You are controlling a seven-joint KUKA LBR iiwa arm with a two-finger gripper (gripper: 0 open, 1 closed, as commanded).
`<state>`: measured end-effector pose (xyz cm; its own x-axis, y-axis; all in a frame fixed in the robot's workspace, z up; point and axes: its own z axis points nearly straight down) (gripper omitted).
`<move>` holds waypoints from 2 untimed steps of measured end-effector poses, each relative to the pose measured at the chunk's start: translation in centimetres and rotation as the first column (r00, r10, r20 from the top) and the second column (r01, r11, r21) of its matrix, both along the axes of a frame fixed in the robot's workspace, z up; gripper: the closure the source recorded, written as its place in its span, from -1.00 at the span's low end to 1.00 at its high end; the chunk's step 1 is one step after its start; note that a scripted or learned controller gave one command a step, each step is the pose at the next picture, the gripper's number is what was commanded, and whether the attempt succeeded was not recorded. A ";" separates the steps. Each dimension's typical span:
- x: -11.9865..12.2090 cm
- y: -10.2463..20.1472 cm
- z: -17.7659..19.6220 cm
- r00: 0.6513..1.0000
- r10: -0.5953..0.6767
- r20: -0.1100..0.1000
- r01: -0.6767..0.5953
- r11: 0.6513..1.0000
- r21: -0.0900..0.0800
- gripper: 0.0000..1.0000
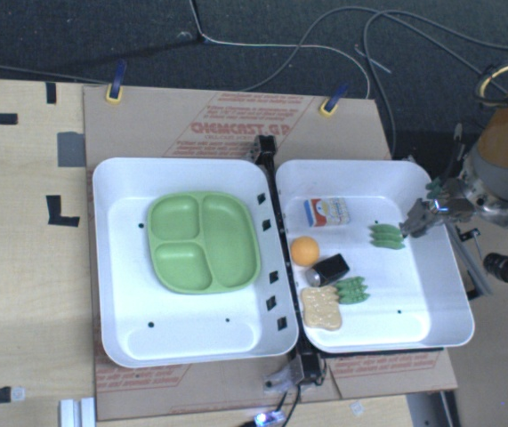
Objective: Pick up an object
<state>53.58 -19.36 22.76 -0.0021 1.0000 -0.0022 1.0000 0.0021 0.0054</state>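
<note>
Two shallow white bins are sitting side by side on a sheet of printed cardboard [236,118] that is covering the counter [22,238]. The left bin [120,327] is carrying a green divided plate [205,242], lying flat near its middle. The right bin [431,323] is holding the loose objects: a small white carton with red and blue print [326,212] toward the far side, an orange ball [304,251] close to the wall shared by the two bins, a small black block [330,268] lying just beside the ball, a tan waffle-like piece [321,308] nearer the front, and a leafy green toy [352,290] touching that tan piece on its right.

A second green toy [385,236] is lying apart from the others, toward the right wall. The arm is reaching in over that wall, and its gripper [416,220] is hanging just beside this green toy (on the toy's right, with nothing visibly between its fingers). Whether the gripper is spread or closed cannot be told at this size.

Thin cables [325,34] are trailing across the dark surface beyond the cardboard.
</note>
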 end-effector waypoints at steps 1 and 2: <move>0.1 0.0 3.4 1.000 -0.001 -0.002 0.001 1.000 0.001 1.00; -0.4 5.4 3.9 1.000 0.004 -0.005 -0.004 1.000 0.004 1.00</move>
